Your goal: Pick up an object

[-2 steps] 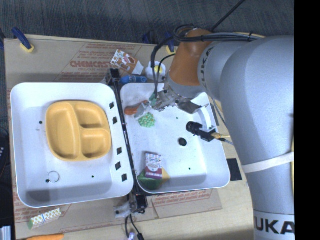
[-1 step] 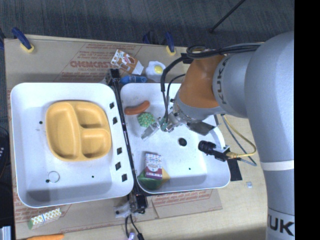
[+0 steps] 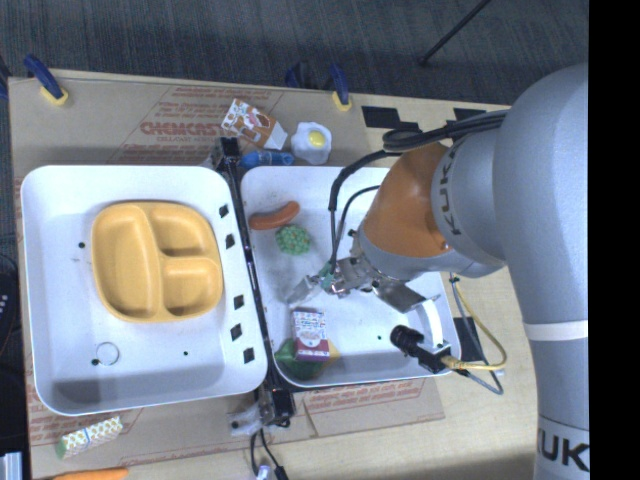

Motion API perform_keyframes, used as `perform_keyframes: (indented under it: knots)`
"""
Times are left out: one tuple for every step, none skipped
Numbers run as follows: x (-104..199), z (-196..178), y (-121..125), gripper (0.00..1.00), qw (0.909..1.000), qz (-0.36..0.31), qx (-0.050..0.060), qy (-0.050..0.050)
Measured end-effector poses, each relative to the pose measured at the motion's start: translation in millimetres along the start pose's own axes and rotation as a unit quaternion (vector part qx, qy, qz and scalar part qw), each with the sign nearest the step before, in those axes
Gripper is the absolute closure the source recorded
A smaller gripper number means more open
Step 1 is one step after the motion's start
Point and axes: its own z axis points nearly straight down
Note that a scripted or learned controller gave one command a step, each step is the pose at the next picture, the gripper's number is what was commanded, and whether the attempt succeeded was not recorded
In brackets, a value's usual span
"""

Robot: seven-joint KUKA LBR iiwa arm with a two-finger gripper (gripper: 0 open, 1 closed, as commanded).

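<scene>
Your pincer (image 3: 330,282) sits low in the right bin (image 3: 385,363), just right of the red carton (image 3: 311,332)'s top; finger state can't tell. Sausage (image 3: 274,215), green ball (image 3: 292,239) lie above carton.

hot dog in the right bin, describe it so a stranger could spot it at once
Start at the right bin, beside the bin with the yellow tray. Near its top left corner lies the hot dog, just above a green ball. It is the one long orange-red thing there.
</scene>
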Motion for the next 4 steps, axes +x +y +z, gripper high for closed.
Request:
perform_keyframes:
  knots:
    - [19,0,-42,0.00,0.9999,0.015,0.000,0.000]
    - [15,-1,-17,0.00,0.9702,-0.242,-0.002,-0.002]
    - [30,0,-43,0.00,0.9889,-0.148,0.000,0.000]
    - [30,0,-43,0.00,0.9890,-0.148,0.000,0.000]
